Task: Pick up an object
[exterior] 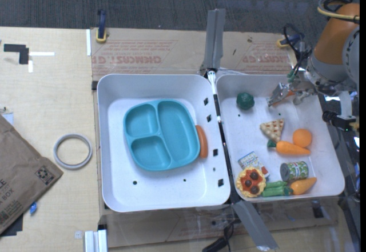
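My gripper [284,95] hangs over the back of the right bin [326,131], right of a dark green ball [245,100] and above a tan waffle wedge [273,128]. I see nothing held in it. Nearer the front lie an orange fruit [302,137], a carrot [291,148], a green-labelled can [294,171], a small blue packet [249,160], a toy pizza [251,181], a green vegetable [274,189] and another orange piece [303,186]. The left bin [114,188] holds a teal divided plate [162,134] with an orange sausage [202,141] against its right edge.
A roll of tape [72,150] and a brown cardboard box [17,179] lie on the bench left of the bins. A grey upright post [214,39] stands behind the seam between the bins. The arm's orange band [334,39] is over the right bin's far corner.
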### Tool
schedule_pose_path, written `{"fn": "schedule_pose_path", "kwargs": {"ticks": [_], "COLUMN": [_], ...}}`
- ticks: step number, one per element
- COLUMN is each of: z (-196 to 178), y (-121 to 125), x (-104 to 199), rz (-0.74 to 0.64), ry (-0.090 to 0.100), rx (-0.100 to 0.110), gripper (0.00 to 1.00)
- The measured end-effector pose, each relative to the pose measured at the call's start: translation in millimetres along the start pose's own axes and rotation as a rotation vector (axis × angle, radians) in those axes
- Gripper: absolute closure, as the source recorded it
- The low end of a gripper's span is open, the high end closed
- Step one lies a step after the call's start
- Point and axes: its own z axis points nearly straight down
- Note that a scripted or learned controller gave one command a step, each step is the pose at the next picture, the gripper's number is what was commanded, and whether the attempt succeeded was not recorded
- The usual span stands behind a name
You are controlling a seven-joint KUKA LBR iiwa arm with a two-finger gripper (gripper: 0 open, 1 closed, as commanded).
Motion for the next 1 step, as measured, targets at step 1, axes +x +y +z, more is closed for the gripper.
{"fn": "schedule_pose_path", "kwargs": {"ticks": [1], "z": [-74.4], "y": [-1.2], "x": [2.6], "rz": [-0.061], "ry": [-0.015], "rx": [-0.006], "gripper": [0.00]}}
